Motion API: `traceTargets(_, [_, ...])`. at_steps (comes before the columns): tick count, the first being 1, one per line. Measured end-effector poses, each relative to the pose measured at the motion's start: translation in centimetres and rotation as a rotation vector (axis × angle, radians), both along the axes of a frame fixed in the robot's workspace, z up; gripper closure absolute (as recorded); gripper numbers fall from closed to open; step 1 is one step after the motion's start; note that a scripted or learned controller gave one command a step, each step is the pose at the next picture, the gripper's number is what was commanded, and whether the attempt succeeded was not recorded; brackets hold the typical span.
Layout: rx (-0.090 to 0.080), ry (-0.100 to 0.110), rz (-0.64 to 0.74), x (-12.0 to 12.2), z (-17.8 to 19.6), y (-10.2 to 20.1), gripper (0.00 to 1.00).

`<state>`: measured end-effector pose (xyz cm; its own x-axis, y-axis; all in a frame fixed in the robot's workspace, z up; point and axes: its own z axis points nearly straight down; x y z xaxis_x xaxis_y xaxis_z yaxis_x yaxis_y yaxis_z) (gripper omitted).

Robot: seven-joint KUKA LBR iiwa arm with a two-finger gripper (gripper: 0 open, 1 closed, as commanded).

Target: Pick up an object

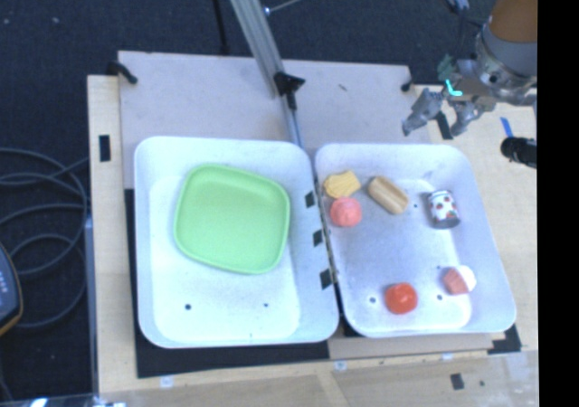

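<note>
Camera view shows the gripper hanging above the far rim of the right bin, its two fingers spread apart with nothing between them. Just below the jaws lie a tan bread roll and a small patterned cup; further left of them sit a yellow piece and a pink ball. Well below the jaws rest a red tomato and a red-and-white piece. Far left, a green plate fills the left bin.
</note>
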<state>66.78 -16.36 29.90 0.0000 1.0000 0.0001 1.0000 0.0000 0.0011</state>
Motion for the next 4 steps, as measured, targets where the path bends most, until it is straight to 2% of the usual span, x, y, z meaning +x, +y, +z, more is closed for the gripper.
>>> traceTargets(1, [0.000, 0.000, 0.000, 0.0, 0.0, 0.0, 0.00])
traceTargets(2, [0.000, 0.004, 0.000, 0.6, -4.4, 0.0, 0.00])
traceTargets(3, [0.000, 0.005, 0.000, 1.3, -10.3, 0.0, 0.00])
traceTargets(4, [0.000, 0.005, 0.000, 0.9, -15.6, 0.9, 0.00])
